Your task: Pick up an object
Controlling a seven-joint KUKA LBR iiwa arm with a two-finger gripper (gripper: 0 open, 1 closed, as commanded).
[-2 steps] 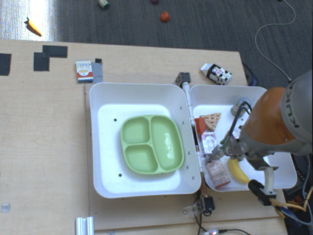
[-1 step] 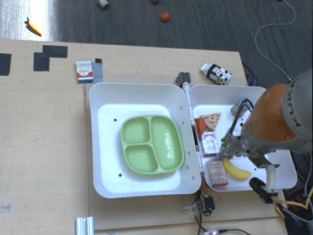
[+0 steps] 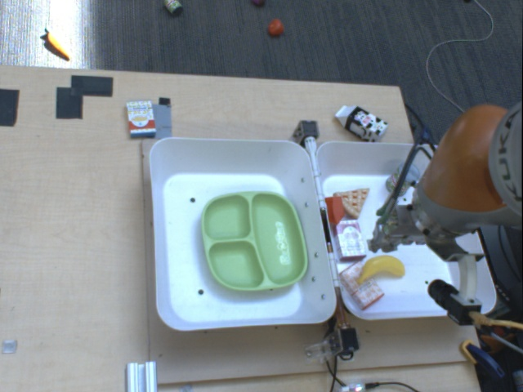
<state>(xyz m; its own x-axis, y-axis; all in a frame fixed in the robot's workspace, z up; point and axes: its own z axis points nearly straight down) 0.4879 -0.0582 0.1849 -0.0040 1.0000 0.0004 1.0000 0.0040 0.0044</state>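
Observation:
The right bin (image 3: 384, 167) holds several small items. A yellow banana (image 3: 382, 269) lies near its front, a waffle-like toast slice (image 3: 353, 201) at the back left, a white packet with red print (image 3: 350, 238) between them, and a red-and-white box (image 3: 362, 289) by the front left corner. My gripper (image 3: 384, 237) hangs low over the bin's middle, just above the banana and right of the white packet. The grey wrist and orange band (image 3: 462, 166) cover the bin's right half. Nothing shows between the fingers.
The left bin (image 3: 167, 243) holds a green three-compartment plate (image 3: 253, 240). On the bench behind the bins lie a small red-and-white box (image 3: 140, 118) and a black-and-white carton (image 3: 361, 122). A clamp (image 3: 307, 131) sits at the divider's back end, and cables lie at the front.

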